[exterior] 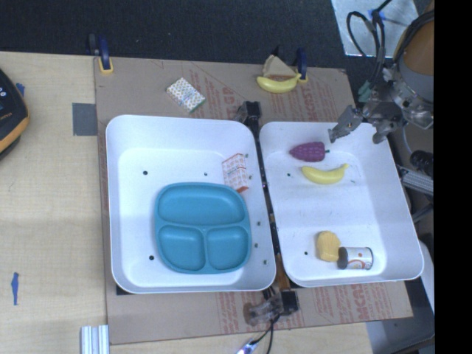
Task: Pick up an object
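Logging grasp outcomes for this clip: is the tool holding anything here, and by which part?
Nothing is held. The tool hangs open over the right bin's far edge, apart from the purple grapes.

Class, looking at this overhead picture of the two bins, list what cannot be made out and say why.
- Small can in the right bin, camera view: label print too small to read.
- Red-and-white packet beside the blue tray: its wording too small.
- Gripper: blurred, finger state unclear.
- Black and orange device: cut off by the left edge.
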Motion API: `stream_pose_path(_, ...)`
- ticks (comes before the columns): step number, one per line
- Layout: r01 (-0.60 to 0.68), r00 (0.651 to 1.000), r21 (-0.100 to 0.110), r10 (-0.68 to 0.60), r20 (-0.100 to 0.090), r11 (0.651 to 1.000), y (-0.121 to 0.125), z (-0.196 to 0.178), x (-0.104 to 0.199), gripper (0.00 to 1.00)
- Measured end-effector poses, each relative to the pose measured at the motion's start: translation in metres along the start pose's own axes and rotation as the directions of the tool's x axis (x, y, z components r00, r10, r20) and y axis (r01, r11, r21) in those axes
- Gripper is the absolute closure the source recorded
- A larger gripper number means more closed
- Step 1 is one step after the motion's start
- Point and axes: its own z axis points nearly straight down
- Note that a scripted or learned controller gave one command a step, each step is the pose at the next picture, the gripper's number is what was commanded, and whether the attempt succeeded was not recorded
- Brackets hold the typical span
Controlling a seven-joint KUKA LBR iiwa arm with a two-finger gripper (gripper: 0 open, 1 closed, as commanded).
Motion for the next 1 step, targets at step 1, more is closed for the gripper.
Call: stream_pose_path(1, 0.0, 1.0, 0.001, 0.0, 0.001, 1.0, 0.043, 0.0832, 0.0202, 0.0)
